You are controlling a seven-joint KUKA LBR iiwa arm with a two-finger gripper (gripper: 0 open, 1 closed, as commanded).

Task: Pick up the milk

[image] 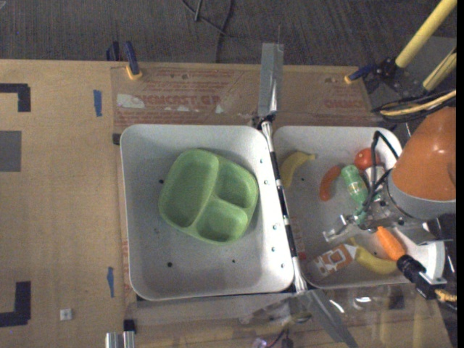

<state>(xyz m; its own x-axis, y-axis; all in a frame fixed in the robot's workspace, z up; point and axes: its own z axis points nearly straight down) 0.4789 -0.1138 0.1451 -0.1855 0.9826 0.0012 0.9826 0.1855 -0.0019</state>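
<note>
The milk (335,258) is a small white carton with orange print, lying on its side in the near left corner of the right bin (313,216). My gripper (354,225) hangs over the middle of that bin, just up and to the right of the carton, with a small gap between them. The grey arm with its orange band (431,167) covers the bin's right side. Nothing from the bin is seen lifted.
A yellow banana (295,164), an orange-red piece (330,182), a green bottle (354,183), a red item (365,158), a carrot (389,242) and a second yellow fruit (374,262) crowd the right bin. A green divided plate (209,195) sits in the left bin (145,259).
</note>
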